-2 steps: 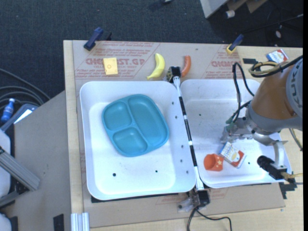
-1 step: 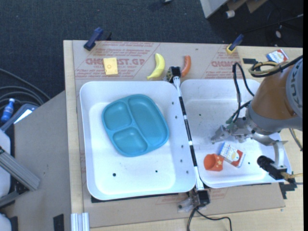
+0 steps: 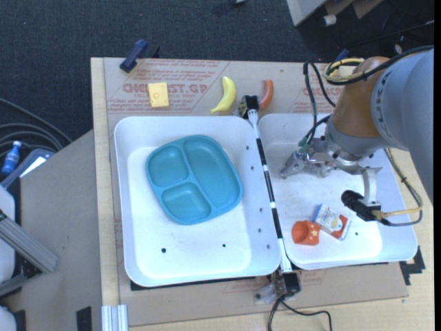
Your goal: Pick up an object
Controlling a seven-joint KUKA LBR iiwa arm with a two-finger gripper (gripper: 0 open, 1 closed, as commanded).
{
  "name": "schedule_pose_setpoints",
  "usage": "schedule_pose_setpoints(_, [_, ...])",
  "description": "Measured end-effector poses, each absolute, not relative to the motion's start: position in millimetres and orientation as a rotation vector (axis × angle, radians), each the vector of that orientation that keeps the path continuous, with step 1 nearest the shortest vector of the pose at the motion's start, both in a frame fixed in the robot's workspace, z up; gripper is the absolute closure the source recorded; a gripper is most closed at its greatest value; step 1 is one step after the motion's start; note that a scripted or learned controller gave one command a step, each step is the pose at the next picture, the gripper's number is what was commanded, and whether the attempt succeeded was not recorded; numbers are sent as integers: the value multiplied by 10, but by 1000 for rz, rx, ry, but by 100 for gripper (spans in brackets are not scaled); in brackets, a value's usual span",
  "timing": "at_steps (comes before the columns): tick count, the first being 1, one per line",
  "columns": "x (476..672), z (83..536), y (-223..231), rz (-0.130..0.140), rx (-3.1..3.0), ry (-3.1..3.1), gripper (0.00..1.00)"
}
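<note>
two bins on my surface (image 3: 103, 205): the jaws (image 3: 293, 165) hang low in the right bin (image 3: 386, 250), their gap unclear to me; orange object (image 3: 306, 232) and small carton (image 3: 331, 222) lie nearer the front.

Left bin (image 3: 138, 254): white plastic, smooth, slight sheen. Right bin (image 3: 393, 250): same.
Divided plate (image 3: 194, 178) in left bin: light-blue plastic, smooth, satin finish.
Bench top (image 3: 179, 81): pale board, matt, printed with red lettering, looks like cardboard or plywood.
Banana (image 3: 224, 95) on far bench: yellow, glossy, plastic look.
Gripper (image 3: 293, 165): bare grey metal, dull shine.
Arm shell (image 3: 406, 95): grey, smooth, matt; orange band (image 3: 355, 105) semi-gloss.
Small carton (image 3: 332, 221) in right bin: printed, paper-like.
Floor (image 3: 69, 19): dark, rough carpet texture.
</note>
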State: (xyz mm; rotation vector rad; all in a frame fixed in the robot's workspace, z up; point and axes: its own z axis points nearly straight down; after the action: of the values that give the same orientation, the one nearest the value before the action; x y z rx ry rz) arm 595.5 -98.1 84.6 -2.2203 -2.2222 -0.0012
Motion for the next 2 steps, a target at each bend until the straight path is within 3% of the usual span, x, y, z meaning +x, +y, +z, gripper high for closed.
schedule_pose_setpoints(1, [5959, 946, -980, -3, -2221, -2224, 100])
schedule_pose_setpoints(2, [5957, 945, -980, -2, -2221, -2223, 0])
